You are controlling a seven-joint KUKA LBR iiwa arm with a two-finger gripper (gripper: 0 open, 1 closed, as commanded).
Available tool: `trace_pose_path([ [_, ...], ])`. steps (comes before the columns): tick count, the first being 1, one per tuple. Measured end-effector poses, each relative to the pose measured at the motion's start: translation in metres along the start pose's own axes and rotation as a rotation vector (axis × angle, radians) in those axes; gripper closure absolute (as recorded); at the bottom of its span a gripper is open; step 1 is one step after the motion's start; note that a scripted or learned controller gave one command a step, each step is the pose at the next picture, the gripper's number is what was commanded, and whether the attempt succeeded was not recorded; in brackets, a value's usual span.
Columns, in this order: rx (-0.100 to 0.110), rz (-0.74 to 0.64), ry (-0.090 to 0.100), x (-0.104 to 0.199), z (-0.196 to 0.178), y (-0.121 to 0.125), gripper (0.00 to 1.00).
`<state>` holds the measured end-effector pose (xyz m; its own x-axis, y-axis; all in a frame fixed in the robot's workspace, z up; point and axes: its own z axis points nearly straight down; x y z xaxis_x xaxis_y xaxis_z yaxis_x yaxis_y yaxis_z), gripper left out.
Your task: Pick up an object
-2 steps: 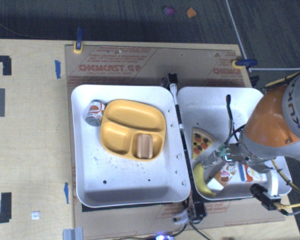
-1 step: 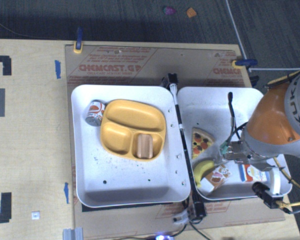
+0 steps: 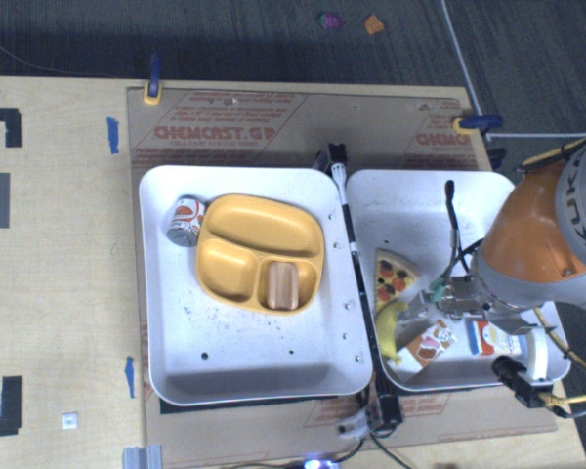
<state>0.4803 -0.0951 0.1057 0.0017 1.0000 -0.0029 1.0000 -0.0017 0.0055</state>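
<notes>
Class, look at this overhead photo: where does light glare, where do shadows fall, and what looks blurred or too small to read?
In the camera view, light glares off the white bin walls; the yellow tray casts a soft shadow on the bin floor below it; the dark floor at the top is dim; the gripper and the small packets beneath it look soft, their print unreadable.

Even overhead light, soft shadows, mild glare on white bins (image 3: 166,291), sharp focus.

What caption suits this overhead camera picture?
Robot claw reaching into the right bin above a banana and pizza slice.
</notes>
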Motion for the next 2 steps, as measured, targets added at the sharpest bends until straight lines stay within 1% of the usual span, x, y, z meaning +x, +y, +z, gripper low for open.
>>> trace_pose_path([
  [1, 0.002, 0.0, 0.004, 0.003, 0.016, 0.0, 0.0],
  [2, -0.013, 0.006, -0.013, -0.004, 0.005, 0.003, 1.0],
])
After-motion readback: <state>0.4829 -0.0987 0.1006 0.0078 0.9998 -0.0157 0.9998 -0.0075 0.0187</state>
